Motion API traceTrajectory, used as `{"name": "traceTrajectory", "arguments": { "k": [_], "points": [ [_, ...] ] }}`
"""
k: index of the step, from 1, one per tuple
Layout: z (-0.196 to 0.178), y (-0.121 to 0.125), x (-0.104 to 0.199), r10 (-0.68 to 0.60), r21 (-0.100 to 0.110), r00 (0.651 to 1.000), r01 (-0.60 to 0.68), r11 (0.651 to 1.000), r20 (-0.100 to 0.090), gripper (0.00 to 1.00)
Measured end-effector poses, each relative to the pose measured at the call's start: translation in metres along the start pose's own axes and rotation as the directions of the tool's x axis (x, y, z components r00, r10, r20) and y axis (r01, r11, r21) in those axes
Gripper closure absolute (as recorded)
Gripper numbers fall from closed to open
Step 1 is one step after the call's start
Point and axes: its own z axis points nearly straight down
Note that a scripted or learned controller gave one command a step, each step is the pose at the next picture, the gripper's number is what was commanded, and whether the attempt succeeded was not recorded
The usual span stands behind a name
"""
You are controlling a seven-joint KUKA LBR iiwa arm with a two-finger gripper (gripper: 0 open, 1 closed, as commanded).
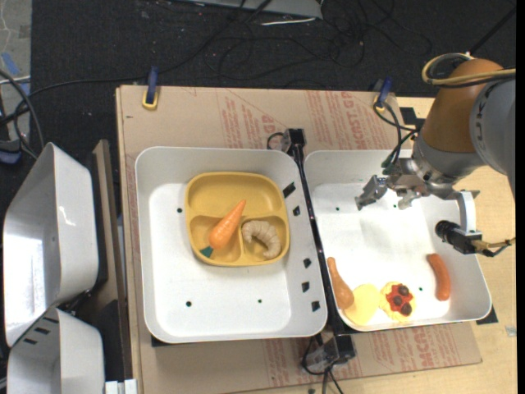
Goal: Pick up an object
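My gripper (pixel 384 194) hangs over the upper part of the right bin (pixel 344 161), fingers spread and nothing between them. Well below it, along the bin's near side, lie an orange sausage (pixel 441 276), a yellow slice with red and dark toppings (pixel 399 300), a pale yellow piece (pixel 366 304) and a tan drumstick-shaped piece (pixel 338 281) against the left wall. In the left bin (pixel 164 302), a yellow divided plate (pixel 236 189) holds an orange carrot (pixel 226 225) and a beige curled shrimp-like piece (pixel 263 238).
The grey arm with its orange band (pixel 459 113) reaches in from the upper right, and a black fitting with a cable (pixel 453 235) hangs over the right bin's right side. Clips (pixel 150 98) hold the cardboard base. White trays (pixel 49 228) stand off the bench at the left.
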Motion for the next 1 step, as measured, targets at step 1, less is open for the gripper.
{"name": "traceTrajectory", "arguments": {
  "k": [1],
  "points": [
    [0.0420, -0.0006, 0.0006, 0.003, -0.001, 1.000, -0.003, 1.000, 0.001, 0.00]
  ]
}}
